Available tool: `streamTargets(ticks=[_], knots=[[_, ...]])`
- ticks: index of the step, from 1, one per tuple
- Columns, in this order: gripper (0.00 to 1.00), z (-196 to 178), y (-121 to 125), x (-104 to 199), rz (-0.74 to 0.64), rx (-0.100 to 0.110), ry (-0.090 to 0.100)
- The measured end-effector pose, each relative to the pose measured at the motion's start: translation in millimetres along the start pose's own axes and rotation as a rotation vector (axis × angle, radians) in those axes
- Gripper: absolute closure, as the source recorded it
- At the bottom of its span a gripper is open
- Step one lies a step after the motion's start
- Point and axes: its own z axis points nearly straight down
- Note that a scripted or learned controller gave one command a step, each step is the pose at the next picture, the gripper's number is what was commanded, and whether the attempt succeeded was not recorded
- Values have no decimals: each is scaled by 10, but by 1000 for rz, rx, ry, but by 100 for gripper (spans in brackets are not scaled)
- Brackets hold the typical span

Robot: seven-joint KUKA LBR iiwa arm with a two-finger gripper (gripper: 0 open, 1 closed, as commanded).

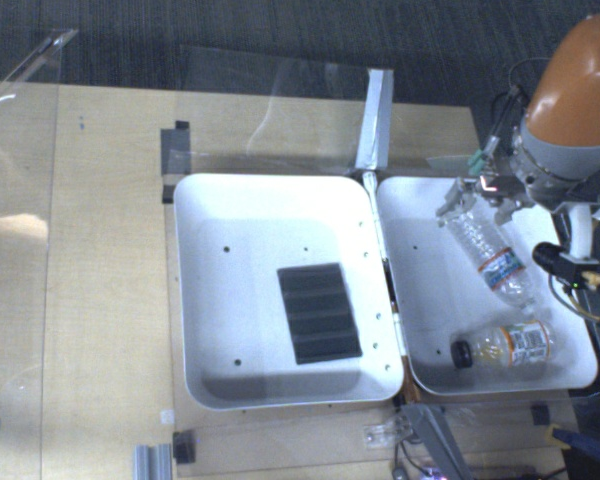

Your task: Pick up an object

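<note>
Two clear bottles in right bin; one black ridged block in left bin.

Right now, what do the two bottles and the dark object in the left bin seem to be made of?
Both bottles, upper bottle and lower bottle, look like clear thin plastic: the bin shows through them. The dark object looks matte black, ribbed, perhaps rubber or foam; its material is uncertain.
</note>
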Motion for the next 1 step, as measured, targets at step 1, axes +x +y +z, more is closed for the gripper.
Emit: streamTargets(ticks=[1], knots=[[0, 245, 17, -705, -198, -3, -1]])
